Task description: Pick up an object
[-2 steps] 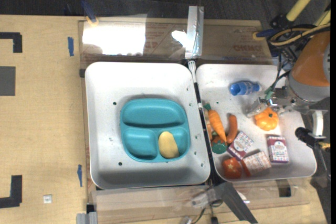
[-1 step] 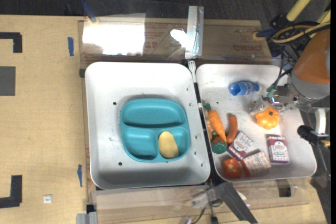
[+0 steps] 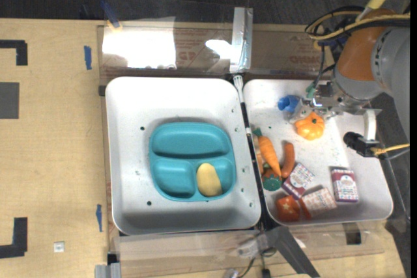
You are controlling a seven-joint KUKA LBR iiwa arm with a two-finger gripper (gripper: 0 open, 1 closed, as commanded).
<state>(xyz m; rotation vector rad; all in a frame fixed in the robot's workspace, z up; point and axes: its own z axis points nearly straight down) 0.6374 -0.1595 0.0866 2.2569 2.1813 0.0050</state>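
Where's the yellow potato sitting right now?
The yellow potato lies in the lower right compartment of the teal divided tray, inside the left white bin, well away from the gripper over the right bin.

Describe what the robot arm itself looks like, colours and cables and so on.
The arm is bulky and rounded, grey, with an orange band above the wrist. Yellow and black cables loop over it. The gripper is a small metallic assembly beneath the wrist.

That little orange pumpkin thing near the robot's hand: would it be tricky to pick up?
Probably somewhat. The orange pumpkin looks round and smooth, so it could slip from two fingers or roll across the white bin if nudged. It seems a small toy, so likely light and hard to break.
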